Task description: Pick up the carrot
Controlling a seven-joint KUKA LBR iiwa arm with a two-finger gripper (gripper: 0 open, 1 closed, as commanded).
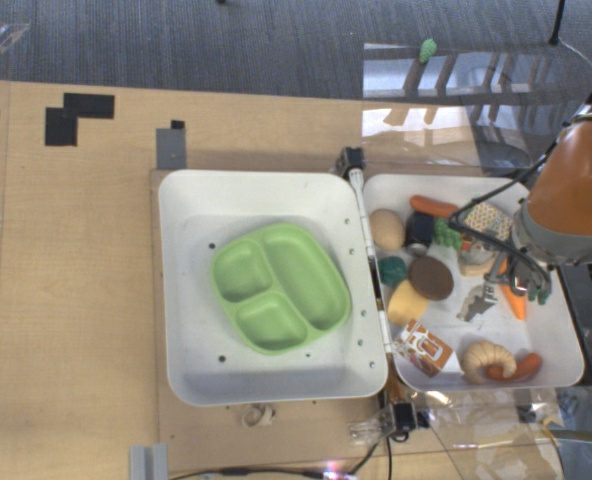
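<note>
gripper [481, 298] beside carrot [517, 303], near bin rim [574, 338]

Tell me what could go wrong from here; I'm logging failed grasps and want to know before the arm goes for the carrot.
1. The carrot lies partly under the gripper and close to the bin's right wall, so the grasp could slip off.
2. Orange lookalikes sit nearby: a sausage-like piece and the shrimp. The wrong item might get picked.
3. The brown disc crowds the left side and could get knocked.

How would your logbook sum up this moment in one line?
phase: reaching | arm: over right bin | jaws: beside carrot | carrot: lying in bin | grasp: unconfirmed
</note>
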